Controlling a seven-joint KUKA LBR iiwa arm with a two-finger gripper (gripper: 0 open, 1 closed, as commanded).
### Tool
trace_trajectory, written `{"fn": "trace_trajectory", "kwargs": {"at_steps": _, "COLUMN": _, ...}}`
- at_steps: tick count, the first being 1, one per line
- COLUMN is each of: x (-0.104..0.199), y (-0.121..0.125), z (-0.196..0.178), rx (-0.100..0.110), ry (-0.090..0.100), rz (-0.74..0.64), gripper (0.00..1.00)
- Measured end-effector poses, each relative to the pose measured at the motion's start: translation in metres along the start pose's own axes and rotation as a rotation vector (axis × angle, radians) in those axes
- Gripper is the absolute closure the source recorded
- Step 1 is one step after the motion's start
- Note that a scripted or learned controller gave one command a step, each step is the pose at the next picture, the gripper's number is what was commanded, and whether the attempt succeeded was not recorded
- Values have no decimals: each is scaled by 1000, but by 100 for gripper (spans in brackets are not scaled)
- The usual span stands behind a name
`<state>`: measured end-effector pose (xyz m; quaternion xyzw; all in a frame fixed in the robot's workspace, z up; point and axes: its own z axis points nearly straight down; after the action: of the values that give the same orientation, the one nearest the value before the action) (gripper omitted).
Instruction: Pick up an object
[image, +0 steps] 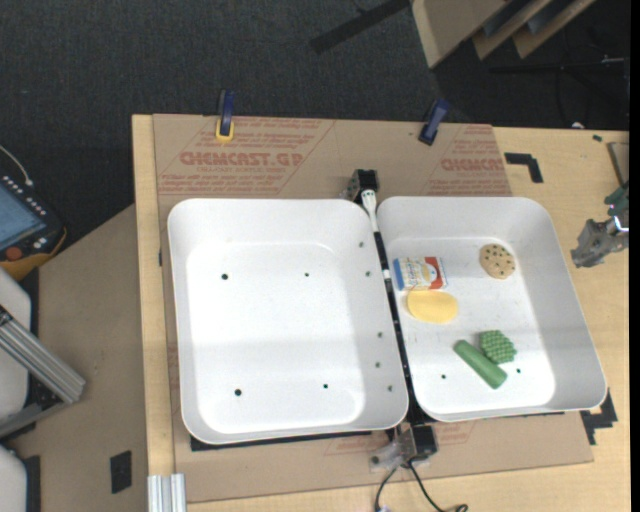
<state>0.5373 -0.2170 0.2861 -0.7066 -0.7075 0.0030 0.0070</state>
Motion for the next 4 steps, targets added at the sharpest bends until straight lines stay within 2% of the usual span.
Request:
{"fn": "trace_trajectory", "kwargs": {"at_steps": 1, "x": 21, "y": 13, "z": -175, "rx": -36, "ry": -13, "rz": -3, "gripper": 100}}
{"fn": "trace_trajectory", "kwargs": {"at_steps": 2, "x": 60, "y": 64, "z": -70, "rx": -6, "ry": -2, "rz": -4, "gripper": 100}}
{"fn": "trace_trajectory", "kwargs": {"at_steps": 3, "x": 7, "y": 25, "z": -136, "rx": -23, "ry": -11, "rz": 6, "gripper": 100}}
{"fn": "trace_trajectory", "kwargs": {"at_steps": 4, "x": 59, "y": 71, "z": -28, "rx": -6, "ry": -2, "rz": -5, "gripper": 100}}
